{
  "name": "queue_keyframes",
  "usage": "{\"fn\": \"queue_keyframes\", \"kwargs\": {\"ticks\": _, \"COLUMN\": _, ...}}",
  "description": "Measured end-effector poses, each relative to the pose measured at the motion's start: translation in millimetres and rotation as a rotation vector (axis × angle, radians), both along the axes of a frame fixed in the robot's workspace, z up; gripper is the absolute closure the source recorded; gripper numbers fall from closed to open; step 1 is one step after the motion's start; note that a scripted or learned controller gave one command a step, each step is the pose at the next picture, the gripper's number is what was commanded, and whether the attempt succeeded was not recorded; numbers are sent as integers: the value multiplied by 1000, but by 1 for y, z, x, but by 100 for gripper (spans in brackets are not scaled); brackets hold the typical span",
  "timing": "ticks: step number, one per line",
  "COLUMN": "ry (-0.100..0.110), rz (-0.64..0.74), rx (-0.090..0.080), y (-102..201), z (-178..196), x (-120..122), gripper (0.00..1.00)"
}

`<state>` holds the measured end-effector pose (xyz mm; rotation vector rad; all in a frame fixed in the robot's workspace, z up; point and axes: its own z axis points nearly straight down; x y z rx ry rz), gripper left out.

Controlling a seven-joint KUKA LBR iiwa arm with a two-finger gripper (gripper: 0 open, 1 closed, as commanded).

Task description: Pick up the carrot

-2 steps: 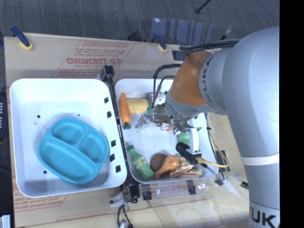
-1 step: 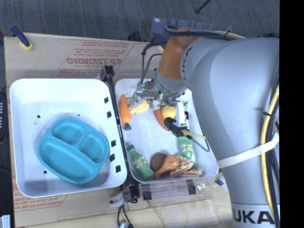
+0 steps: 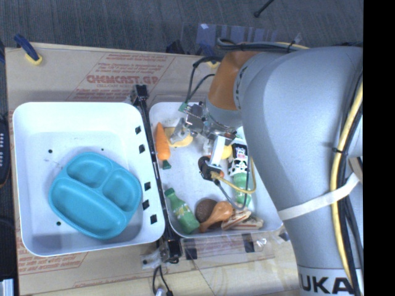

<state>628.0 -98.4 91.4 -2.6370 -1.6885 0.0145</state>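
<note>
While my jaws hover mid-frame just right of the carrot, spread or pressed together I cannot tell, I judge the approach unfinished: shift left, descend.

Bulky grey arm with orange wrist band, yellow cables, partial black "UKA" lettering.

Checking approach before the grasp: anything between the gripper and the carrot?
Nothing visible. The carrot lies along the left wall of the right bin, its top exposed. The gripper sits just to its right, with the banana beside both, not between.
</note>
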Motion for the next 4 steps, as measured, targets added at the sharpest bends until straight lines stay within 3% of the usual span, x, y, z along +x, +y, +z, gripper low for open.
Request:
{"fn": "queue_keyframes", "kwargs": {"ticks": 1, "ry": 8, "rz": 10, "rx": 3, "y": 1, "z": 10, "x": 0, "gripper": 100}}
{"fn": "queue_keyframes", "kwargs": {"ticks": 2, "ry": -11, "rz": -134, "rx": -3, "y": 70, "z": 104, "x": 12, "gripper": 100}}
{"fn": "queue_keyframes", "kwargs": {"ticks": 3, "ry": 4, "rz": -153, "rx": -4, "y": 81, "z": 99, "x": -105, "gripper": 100}}
{"fn": "queue_keyframes", "kwargs": {"ticks": 4, "ry": 11, "rz": -143, "rx": -4, "y": 82, "z": 108, "x": -103, "gripper": 100}}
